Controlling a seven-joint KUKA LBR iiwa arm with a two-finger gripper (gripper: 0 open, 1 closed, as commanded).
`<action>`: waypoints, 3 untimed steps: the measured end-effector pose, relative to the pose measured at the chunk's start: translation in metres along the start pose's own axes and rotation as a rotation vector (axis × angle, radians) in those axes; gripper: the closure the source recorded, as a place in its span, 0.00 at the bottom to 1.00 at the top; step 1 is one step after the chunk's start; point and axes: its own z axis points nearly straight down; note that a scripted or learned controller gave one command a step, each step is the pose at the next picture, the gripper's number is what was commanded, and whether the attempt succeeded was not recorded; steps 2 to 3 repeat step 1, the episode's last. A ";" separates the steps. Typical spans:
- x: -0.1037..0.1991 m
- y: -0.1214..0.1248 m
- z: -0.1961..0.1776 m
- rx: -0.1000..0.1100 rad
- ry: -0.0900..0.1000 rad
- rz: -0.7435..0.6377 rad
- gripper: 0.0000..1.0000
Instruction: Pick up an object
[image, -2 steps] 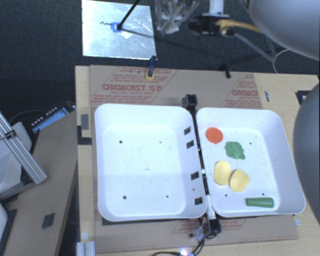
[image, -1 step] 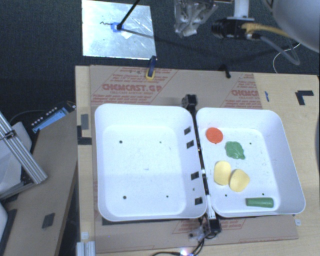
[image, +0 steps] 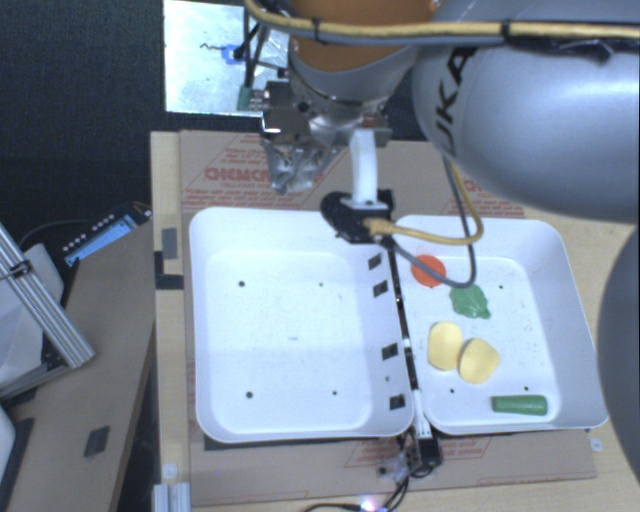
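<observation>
gripper (image: 300, 170) is hovering past the bins' far edge, nothing showing between its fingers and I can't tell its opening; yellow pieces (image: 462, 352) are lying well toward the camera and right of it, looking light, smooth, slippery — pinching across the narrow sides seems safest

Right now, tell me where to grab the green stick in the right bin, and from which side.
Grip the green stick at its middle, coming straight down, closing across its narrow width. It lies flat and lengthwise along the right bin's near wall, clear of the yellow pieces.
</observation>
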 end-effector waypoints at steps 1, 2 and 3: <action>-0.006 0.058 -0.015 -0.018 0.002 0.011 1.00; -0.006 0.058 -0.015 -0.018 0.002 0.011 1.00; -0.006 0.058 -0.015 -0.018 0.002 0.011 1.00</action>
